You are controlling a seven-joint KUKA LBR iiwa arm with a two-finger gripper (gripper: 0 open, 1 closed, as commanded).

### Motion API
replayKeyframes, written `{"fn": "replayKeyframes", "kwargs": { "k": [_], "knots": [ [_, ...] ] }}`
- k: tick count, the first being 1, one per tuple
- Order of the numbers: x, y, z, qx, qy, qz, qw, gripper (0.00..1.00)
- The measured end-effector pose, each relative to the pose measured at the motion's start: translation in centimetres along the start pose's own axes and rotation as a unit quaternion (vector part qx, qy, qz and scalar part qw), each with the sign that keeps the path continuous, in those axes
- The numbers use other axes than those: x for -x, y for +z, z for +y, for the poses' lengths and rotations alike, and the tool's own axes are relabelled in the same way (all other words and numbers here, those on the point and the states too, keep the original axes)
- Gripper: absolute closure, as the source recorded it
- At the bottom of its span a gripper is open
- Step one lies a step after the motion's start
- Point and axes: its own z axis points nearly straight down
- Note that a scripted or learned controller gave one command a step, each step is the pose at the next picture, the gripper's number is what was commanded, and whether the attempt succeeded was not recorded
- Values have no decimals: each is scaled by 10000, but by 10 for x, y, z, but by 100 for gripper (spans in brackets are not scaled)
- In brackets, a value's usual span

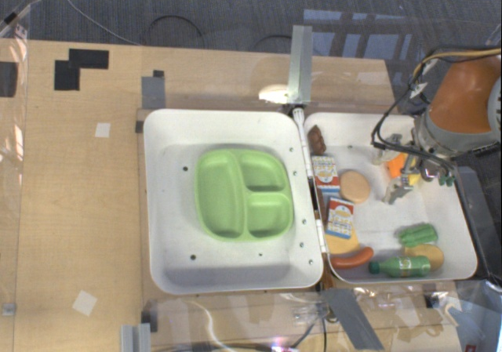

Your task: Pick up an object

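My gripper (398, 184) hangs over the upper right part of the right bin (463, 217), below the arm's orange band. A small orange object (397, 163) lies right beside it, partly hidden by the wrist and cables. A round tan bun (354, 186) sits just left of the gripper, apart from it. Along the bin's left wall lie a brown piece (316, 139), a small printed box (324, 168) and a second printed box (340, 218). At the front are a red sausage (352, 257), a green bottle (401, 266) and a green pickle (417, 234).
The left bin (169, 264) holds a green divided plate (241, 194). A yellow-orange piece (430, 253) lies by the bottle, and a yellow slice (336, 244) sits under the second box. A metal post (300, 60) stands behind the bins.
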Motion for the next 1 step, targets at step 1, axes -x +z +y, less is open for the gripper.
{"fn": "replayKeyframes", "kwargs": {
  "k": [1],
  "knots": [
    [-39,-2,13,-5,-645,-12,9979,0]
  ]
}}
